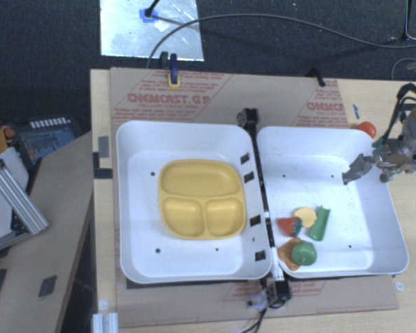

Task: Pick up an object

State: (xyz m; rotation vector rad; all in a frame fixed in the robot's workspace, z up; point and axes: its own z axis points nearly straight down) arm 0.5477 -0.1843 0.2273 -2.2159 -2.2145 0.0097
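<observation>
Grey two-finger gripper (364, 166) hovers over the right white bin's (333, 144) far right, its spread unclear, nothing visibly held. Small plastic toy-food cluster (303, 236) lies near-left of it; green oblong piece (319, 224) runs near-to-far.

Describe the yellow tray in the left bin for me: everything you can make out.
The yellow tray looks like smooth moulded plastic, a rounded rectangle with three compartments: one wide section along the far side and two smaller ones side by side along the near side, split by raised ridges. It lies flat and right side up on the floor of the left bin, roughly centred and slightly rotated. Nothing lies in its compartments, and it touches only the bin floor.
</observation>
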